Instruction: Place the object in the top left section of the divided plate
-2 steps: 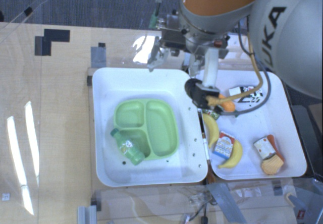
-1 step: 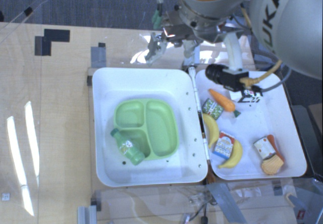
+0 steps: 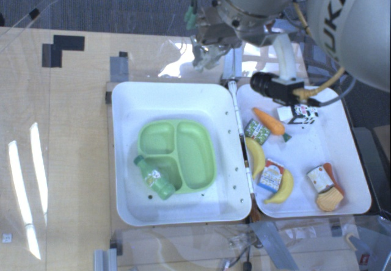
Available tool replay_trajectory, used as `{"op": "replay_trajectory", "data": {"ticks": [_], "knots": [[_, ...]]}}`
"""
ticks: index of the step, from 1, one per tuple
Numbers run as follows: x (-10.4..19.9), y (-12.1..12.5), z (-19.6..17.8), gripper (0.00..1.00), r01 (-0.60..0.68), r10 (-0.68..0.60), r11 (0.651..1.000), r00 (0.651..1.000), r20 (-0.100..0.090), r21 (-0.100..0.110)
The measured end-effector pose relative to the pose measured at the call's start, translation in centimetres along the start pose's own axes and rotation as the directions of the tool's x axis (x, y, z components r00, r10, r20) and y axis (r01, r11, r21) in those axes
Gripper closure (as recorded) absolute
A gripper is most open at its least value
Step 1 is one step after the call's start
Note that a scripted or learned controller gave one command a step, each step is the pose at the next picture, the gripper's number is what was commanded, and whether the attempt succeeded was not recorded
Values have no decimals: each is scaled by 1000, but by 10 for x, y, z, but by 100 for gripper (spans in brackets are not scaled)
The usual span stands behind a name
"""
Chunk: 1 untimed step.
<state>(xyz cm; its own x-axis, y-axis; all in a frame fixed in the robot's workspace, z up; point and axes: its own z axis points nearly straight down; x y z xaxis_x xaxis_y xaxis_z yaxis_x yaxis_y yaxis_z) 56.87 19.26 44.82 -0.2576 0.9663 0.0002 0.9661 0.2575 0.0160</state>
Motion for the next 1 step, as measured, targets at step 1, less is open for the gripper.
{"op": "replay_trajectory", "data": {"ticks": [1], "knots": [[1,1,-12,100,8,-8,1000,1000,0,-8]]}}
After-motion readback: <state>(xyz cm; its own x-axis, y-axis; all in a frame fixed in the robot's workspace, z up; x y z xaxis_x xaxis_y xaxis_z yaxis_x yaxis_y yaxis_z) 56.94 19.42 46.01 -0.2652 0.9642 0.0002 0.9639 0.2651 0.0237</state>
